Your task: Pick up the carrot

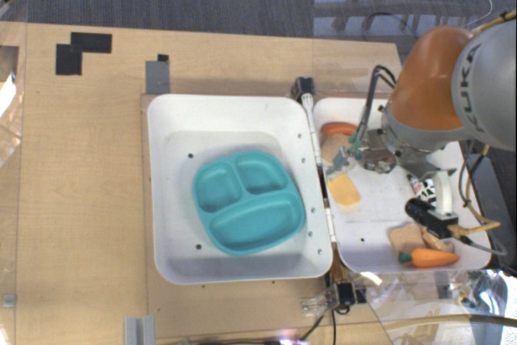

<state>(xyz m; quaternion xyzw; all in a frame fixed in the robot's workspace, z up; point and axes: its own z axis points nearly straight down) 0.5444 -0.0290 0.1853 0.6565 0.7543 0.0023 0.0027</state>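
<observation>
Camera view: carrot lies in the right bin's near corner — tool above it, grip hard to tell.

The arm covers much of the right bin, hiding its far right part. The gripper is too small and cluttered to read. A reddish item at the right bin's far edge is half hidden. The arm itself is cut off at the frame's right edge.
</observation>
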